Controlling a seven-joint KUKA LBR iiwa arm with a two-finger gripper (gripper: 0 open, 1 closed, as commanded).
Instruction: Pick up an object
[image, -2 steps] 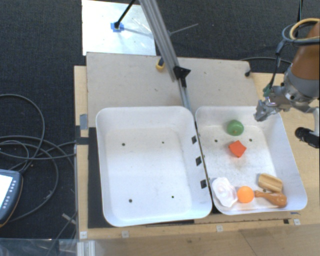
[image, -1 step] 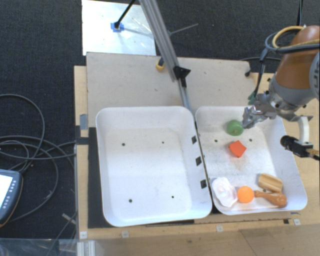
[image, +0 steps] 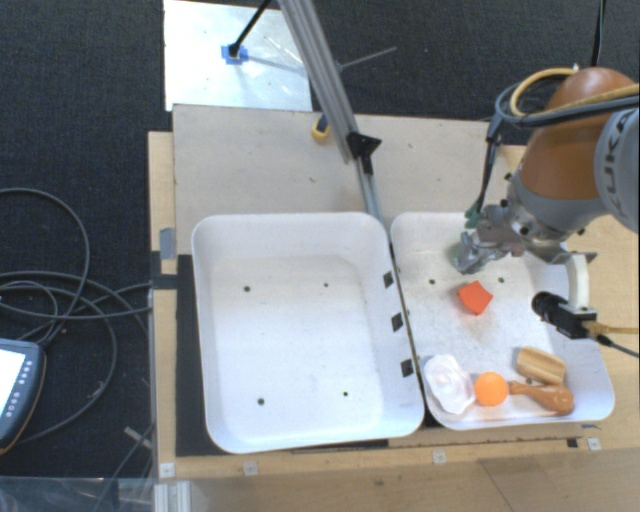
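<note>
In the right bin (image: 590, 400) lie an orange-red block (image: 476, 297) near the middle, a white crumpled object (image: 447, 381) at the near left, an orange ball (image: 490, 389) beside it, and a tan wooden piece (image: 541, 365) with a brown handle-shaped object (image: 545, 396) at the near right. My gripper (image: 470, 253) hangs over the far part of the right bin, just up and left of the orange-red block. Nothing shows between its fingertips.
The left bin (image: 215, 330) sits beside the right one, with black clips along the shared rim (image: 396, 322). A slanted grey pole (image: 330, 80) crosses behind the bins. Cables and a tablet (image: 15, 385) lie on the dark floor at left.
</note>
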